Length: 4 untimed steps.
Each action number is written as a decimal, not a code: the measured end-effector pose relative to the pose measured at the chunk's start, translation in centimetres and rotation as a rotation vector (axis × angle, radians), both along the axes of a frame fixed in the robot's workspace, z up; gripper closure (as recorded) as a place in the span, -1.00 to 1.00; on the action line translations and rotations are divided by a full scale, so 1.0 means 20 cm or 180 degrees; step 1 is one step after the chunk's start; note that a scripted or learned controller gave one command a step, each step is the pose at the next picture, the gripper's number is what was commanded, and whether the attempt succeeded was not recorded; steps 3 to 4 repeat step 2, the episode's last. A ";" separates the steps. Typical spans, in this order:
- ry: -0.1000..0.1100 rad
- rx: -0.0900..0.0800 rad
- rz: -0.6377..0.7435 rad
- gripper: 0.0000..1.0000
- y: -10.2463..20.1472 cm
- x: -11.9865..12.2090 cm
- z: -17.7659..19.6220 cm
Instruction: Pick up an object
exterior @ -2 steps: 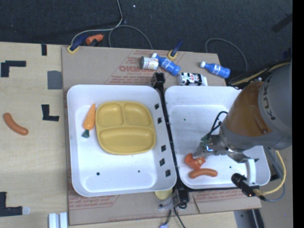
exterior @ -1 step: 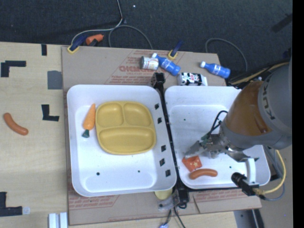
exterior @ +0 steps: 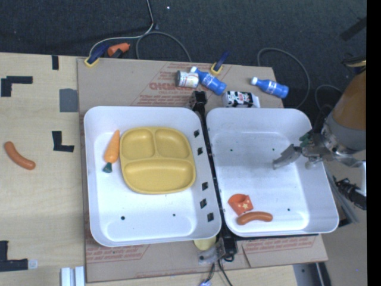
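Right bin [exterior: 297, 124], near edge at 6 o'clock: sausage [exterior: 255, 217], red tomato piece [exterior: 241, 203] just beside it at 10 o'clock. Gripper [exterior: 289, 157] hangs at bin's 3 o'clock side, well apart from both, nothing between fingers (spread cannot be judged). Best approach: travel toward 7 o'clock, centre over sausage, straddle its narrow width, descend straight. Left bin [exterior: 95, 177]: yellow tray [exterior: 158, 159], carrot [exterior: 112, 147] at 9 o'clock.

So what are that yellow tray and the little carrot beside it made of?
The yellow tray looks like moulded plastic with a matte finish: one even colour and soft rounded ridges between its three compartments. The carrot is probably toy plastic or rubber, since its orange is perfectly uniform with a dark green tip, though the view is too coarse to be sure.
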State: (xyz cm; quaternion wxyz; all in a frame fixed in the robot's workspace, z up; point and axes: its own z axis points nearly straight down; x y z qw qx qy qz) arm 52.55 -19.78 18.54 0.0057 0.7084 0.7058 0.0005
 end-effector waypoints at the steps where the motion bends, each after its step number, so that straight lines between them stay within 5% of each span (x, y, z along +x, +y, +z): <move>1: 0.0025 0.0016 0.0032 -1.00 0.44 0.11 -0.53; 2: 0.0016 0.0015 0.0020 -1.00 0.51 0.31 -0.50; 4: 0.0016 0.0015 0.0020 -1.00 0.51 0.31 -0.50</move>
